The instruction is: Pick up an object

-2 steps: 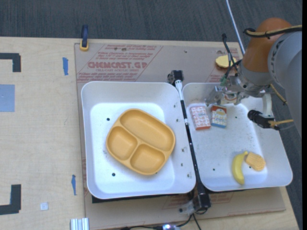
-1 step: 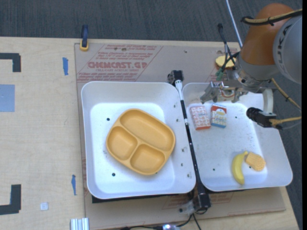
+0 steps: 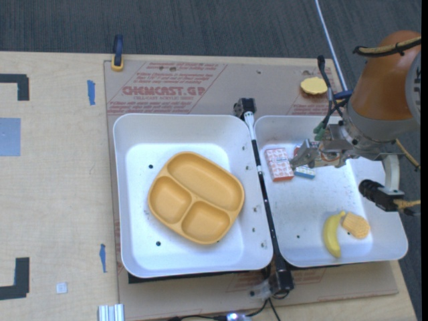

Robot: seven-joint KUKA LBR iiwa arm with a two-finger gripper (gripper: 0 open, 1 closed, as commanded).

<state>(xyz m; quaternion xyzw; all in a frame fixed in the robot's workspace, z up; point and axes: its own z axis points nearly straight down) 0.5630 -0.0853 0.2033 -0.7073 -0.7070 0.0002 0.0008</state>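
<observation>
The gripper (image 3: pixel 306 156) hangs low in the right bin (image 3: pixel 374 249), just above a small blue-and-white object (image 3: pixel 305 172) and beside a red-patterned packet (image 3: pixel 279 163); whether it is apart or together I cannot tell. A banana (image 3: pixel 332 235) touches a round cookie (image 3: pixel 356 226) near the front; the left bin (image 3: pixel 127 179) holds a yellow divided plate (image 3: pixel 195 197).

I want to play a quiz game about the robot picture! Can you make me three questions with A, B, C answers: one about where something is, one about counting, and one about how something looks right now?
1. Where is the banana?
A. In the right bin
B. In the left bin
C. On the bare wood

2. How many sections does the yellow plate have?
A. Two
B. Three
C. Five

3. What is on the yellow plate?
A. A banana
B. A box
C. Nothing

Answers:
1 A, it lies near the front of the right bin, beside a round cookie-like piece.
2 B, one long section and two smaller ones.
3 C, all its sections are bare.
</observation>
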